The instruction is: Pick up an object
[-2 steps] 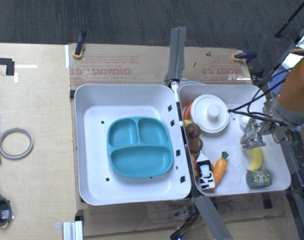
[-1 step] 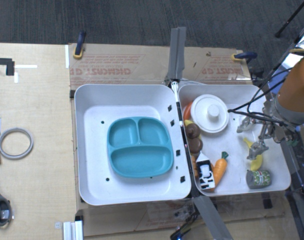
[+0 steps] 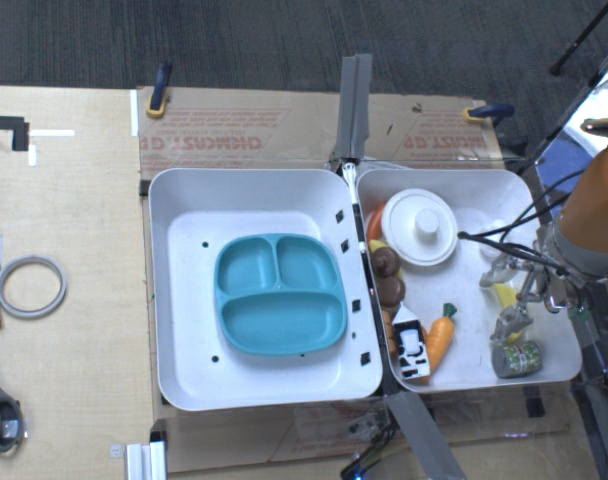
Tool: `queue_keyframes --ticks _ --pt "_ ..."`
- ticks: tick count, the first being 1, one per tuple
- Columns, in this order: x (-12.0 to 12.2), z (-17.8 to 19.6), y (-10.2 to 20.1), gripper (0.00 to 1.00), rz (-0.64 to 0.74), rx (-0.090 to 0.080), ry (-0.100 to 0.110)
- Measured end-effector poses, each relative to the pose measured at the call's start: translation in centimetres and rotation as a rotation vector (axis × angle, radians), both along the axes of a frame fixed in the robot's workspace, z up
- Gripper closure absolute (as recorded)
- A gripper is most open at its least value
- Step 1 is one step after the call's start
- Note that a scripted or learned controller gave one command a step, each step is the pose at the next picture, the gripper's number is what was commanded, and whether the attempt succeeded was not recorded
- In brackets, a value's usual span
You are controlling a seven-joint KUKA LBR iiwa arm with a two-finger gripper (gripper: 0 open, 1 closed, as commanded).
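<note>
Bench, far left: roll of tape (image 3: 29, 286) lying flat; scissors (image 3: 1, 420) at the edge below it.
Left bin (image 3: 174, 298): teal divided plate (image 3: 280, 294), three compartments, centred.
Right bin (image 3: 464, 368), left side: white lidded pot (image 3: 420, 227); two brown round items (image 3: 387, 276) against the divider; black-and-white carton (image 3: 409, 350); toy carrot (image 3: 440, 336) just beside it.
Right bin, right side: yellow piece (image 3: 504, 294); green can (image 3: 517, 359) on its side, near corner.
Gripper (image 3: 513, 320): above the can, close to it; grip state cannot be told.
</note>
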State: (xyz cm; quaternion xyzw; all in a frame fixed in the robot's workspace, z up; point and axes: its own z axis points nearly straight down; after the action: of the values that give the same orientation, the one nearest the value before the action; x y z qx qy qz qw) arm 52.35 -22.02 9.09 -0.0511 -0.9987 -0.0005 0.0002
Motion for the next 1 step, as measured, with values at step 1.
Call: queue_keyframes --ticks 1 --pt "0.13 0.89 0.13 1.00 0.004 -0.001 -0.002"
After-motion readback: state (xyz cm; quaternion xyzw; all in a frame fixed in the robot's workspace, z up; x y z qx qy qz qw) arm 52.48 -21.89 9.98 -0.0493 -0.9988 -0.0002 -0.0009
